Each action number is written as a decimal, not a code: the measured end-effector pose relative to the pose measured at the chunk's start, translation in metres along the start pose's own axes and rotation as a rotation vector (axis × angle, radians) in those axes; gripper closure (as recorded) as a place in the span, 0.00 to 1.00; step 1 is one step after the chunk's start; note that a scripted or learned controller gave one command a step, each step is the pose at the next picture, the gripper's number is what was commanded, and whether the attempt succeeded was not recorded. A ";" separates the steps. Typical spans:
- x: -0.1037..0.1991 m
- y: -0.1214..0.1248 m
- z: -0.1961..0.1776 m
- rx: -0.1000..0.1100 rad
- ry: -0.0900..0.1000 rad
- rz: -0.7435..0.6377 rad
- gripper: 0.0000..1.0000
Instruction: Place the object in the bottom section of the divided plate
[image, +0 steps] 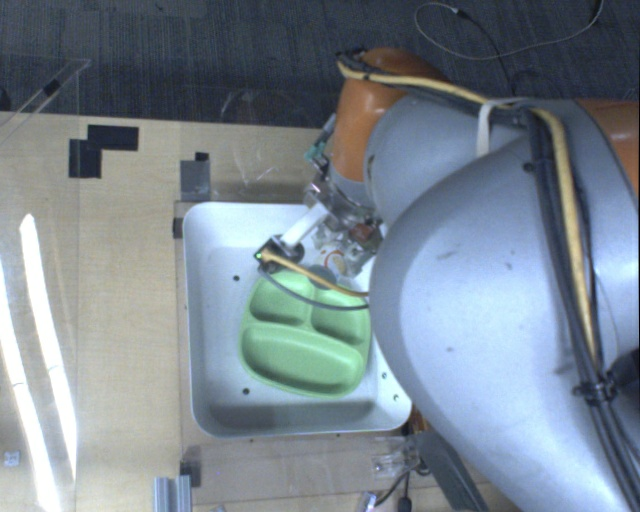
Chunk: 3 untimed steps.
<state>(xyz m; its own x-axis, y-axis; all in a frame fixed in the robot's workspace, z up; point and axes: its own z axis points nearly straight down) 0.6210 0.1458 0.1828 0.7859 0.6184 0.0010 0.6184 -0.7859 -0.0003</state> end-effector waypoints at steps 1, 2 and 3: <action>-0.070 0.009 -0.002 0.000 0.002 0.367 1.00; -0.018 0.032 -0.032 -0.002 0.001 -0.117 1.00; -0.031 -0.040 0.012 0.001 -0.001 -0.213 1.00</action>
<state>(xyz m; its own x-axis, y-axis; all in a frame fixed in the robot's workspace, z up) 0.5718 0.1585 0.1704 0.6373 0.7706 -0.0001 0.7706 -0.6373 -0.0014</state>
